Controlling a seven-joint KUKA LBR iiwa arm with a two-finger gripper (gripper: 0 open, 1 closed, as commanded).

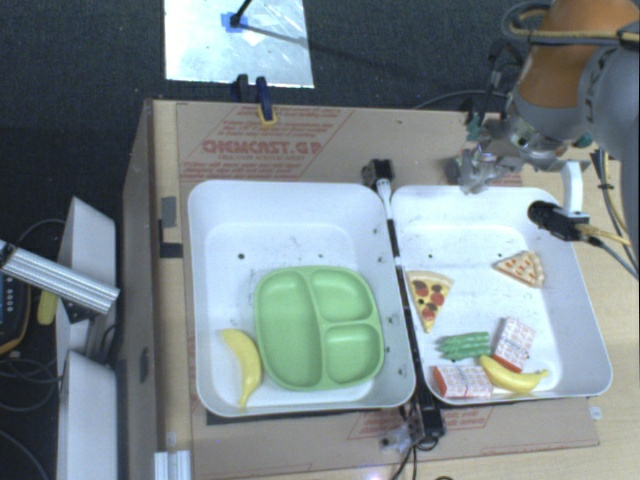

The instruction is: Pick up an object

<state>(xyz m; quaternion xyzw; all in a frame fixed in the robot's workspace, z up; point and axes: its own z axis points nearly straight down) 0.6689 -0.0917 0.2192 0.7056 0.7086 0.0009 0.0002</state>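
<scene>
Camera view: hand (pixel 478 171), grip state unclear, hangs well apart from pizza slice (pixel 520 267).

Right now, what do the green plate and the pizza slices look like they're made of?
Green plate: likely moulded plastic, with an even matte colour and soft rounded dividers. Pizza slices: probably toy plastic or rubber, flat with painted-looking toppings; too small to be sure.

Red print runs across the cardboard (pixel 270 133) behind the bins — it reads roughly "CHEMCAST GP", the last letters unsure. Smaller red lines beneath it are too blurred to read — likewise the print on the cardboard's front edge.
</scene>
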